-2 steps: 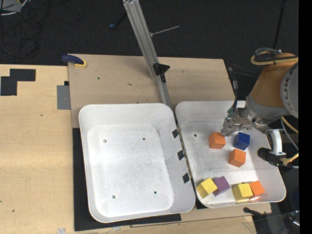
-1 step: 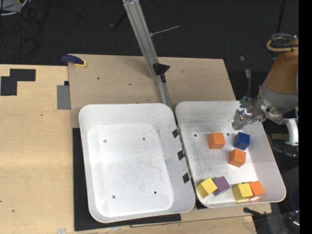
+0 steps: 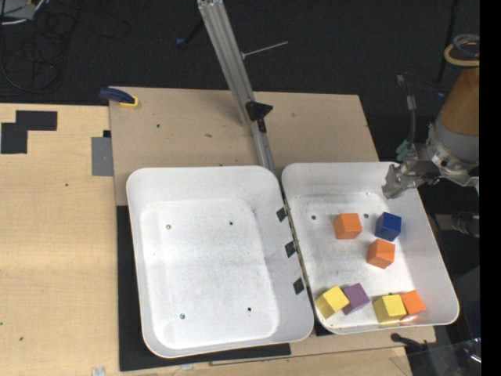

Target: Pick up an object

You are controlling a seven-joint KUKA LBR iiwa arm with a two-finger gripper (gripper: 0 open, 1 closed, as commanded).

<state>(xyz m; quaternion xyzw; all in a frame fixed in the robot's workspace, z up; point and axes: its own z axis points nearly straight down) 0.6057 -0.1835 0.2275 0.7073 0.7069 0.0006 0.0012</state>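
The jaws (image 3: 394,183) hang above the far right corner of the right bin (image 3: 329,180), whether parted or closed cannot be told at this size, and nothing shows between them. The nearest candidate, a blue cube (image 3: 387,225), sits just below them beside an orange cube (image 3: 347,225), with another orange cube (image 3: 381,253) close by. A clean pick likely means coming straight down over the blue cube, which stands apart from its neighbours. The left bin (image 3: 149,190) sits alongside on the table (image 3: 196,124).
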